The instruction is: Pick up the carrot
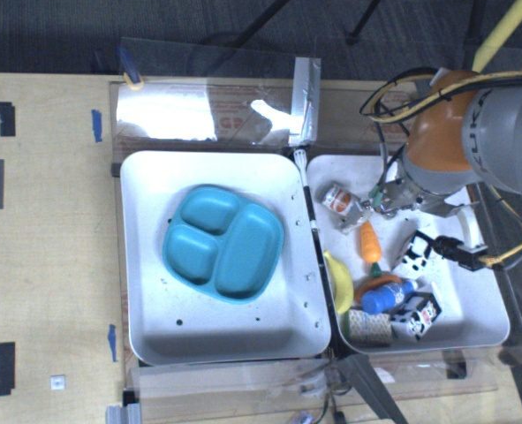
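Note:
The orange carrot [369,242] lies in the right bin [490,321], roughly upright in the picture, its greenish end pointing down toward the other toys. My gripper [377,201] hangs just above the carrot's upper tip, low inside the bin, between the carrot and a small can [338,200]. The grey arm with its orange band [437,140] covers the bin's back right corner. I see nothing held by the gripper.
A blue compartment plate [223,241] sits in the left bin [146,325]. Around the carrot lie a yellow banana [337,283], a blue and orange toy [384,296], two black-and-white items [415,254] and a patterned roll [368,325]. Cables run along the bin's right side.

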You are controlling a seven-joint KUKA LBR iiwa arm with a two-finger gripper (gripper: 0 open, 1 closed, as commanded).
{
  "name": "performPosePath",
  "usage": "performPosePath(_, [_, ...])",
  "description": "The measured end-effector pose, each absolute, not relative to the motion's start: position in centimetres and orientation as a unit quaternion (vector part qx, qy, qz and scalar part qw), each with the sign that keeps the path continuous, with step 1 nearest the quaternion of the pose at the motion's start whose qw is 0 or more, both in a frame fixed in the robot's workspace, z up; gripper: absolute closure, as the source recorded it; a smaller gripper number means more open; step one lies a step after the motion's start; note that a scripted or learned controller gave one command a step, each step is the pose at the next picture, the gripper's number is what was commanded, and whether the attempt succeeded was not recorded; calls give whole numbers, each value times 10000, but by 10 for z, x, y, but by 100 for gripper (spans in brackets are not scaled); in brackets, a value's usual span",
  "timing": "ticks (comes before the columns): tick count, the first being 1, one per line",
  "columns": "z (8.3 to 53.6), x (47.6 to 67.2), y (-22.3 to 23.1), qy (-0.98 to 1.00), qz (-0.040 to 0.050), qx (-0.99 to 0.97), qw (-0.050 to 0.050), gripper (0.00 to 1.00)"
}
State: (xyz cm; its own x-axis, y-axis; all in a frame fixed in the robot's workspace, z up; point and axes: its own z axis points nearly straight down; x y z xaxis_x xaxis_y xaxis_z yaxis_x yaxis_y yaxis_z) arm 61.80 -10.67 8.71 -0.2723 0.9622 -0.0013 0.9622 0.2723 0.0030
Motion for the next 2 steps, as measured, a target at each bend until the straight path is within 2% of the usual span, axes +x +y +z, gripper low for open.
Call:
performPosePath(1, [98, 619, -107, 7968, 23, 6042, 26, 100])
performPosePath(2, [191, 611, -80, 7539, 3, 6570, 8, 100])
